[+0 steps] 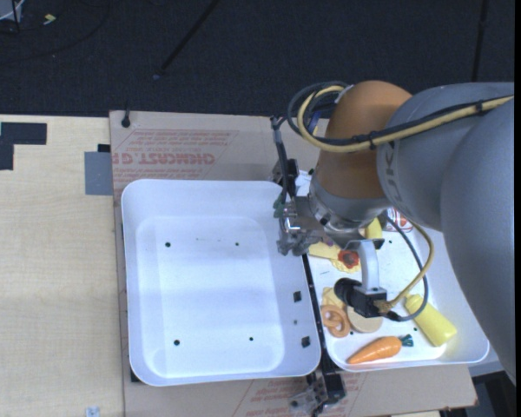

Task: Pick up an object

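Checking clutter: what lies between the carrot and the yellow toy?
Camera view: only a narrow bare strip of the right bin between carrot and yellow toy.

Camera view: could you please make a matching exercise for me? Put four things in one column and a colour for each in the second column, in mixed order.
Things:
1. carrot
2. left bin
3. cardboard sheet
4. bottle-shaped toy beside the carrot

Colours:
a. white
b. yellow
c. orange
d. brown

Pairs: 1-c, 2-a, 3-d, 4-b.
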`<state>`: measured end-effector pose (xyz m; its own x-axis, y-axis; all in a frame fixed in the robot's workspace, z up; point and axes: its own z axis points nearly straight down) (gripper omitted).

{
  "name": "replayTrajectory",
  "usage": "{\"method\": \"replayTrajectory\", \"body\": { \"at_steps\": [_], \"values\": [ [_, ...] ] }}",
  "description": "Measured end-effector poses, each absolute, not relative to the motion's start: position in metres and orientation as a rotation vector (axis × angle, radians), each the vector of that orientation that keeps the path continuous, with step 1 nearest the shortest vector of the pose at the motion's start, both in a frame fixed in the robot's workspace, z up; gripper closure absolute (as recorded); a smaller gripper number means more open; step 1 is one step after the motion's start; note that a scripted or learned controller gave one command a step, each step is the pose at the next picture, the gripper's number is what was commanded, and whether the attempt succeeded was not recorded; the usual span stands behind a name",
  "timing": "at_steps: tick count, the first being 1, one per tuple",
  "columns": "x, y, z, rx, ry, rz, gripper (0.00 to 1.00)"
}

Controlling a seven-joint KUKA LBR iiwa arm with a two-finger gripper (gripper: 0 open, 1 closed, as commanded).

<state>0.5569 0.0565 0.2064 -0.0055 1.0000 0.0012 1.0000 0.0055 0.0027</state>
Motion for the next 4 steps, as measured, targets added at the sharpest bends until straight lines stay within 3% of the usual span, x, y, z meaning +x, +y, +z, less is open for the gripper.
{"method": "replayTrajectory", "body": {
  "at_steps": [1,2,3,4],
  "values": [
    [0.505,0.115,0.145,2.224,2.235,-0.014,1.00],
    [0.475,0.140,0.086,2.221,2.221,-0.003,1.00],
    [0.483,0.189,0.470,2.213,2.223,0.023,1.00],
    [0.474,0.235,0.357,2.219,2.231,-0.021,1.00]
  ]
}}
